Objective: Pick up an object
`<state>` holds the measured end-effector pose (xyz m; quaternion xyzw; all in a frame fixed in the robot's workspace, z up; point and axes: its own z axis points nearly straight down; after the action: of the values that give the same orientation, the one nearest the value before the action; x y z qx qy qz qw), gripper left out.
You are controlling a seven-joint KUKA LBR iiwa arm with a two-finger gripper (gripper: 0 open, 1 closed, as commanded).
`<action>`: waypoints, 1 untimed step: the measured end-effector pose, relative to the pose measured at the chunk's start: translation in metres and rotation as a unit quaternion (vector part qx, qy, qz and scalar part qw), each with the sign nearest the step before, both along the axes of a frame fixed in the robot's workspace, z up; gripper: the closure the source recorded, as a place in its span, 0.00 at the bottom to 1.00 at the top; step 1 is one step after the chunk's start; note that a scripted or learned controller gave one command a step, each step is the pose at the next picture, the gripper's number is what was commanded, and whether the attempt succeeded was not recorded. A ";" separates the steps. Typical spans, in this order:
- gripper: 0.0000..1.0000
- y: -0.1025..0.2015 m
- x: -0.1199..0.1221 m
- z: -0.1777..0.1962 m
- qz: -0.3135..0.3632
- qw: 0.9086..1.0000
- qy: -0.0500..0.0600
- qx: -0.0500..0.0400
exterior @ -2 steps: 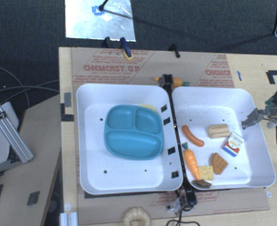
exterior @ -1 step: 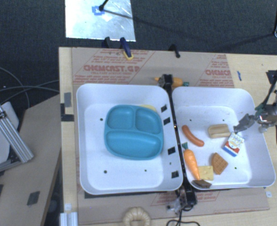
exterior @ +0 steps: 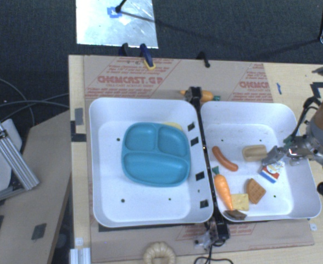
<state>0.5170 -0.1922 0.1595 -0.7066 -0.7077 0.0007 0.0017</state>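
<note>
Seemingly, the gripper (exterior: pixel 276 157) is hovering at the right of the frame over the right bin (exterior: pixel 301 199), just above a small red, white and blue packet (exterior: pixel 270 173); whether its fingers are apart I cannot tell. The packet is probably light, thin and slippery, so pinching across its short edges looks best. A beige block (exterior: pixel 254 152) is lying just beside it, with a brown cracker (exterior: pixel 255 191), a sausage (exterior: pixel 224 159) and a carrot (exterior: pixel 222 186) crowding nearby.

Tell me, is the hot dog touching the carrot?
Apart. The camera view shows bare white bin floor between the hot dog and the carrot in the right bin.
</note>
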 end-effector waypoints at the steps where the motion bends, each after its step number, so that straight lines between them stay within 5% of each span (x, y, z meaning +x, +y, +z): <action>1: 0.00 -0.004 -0.003 -0.042 0.000 1.000 -0.001 0.000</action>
<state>0.5141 -0.1958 0.1171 -0.7067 -0.7075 0.0001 0.0005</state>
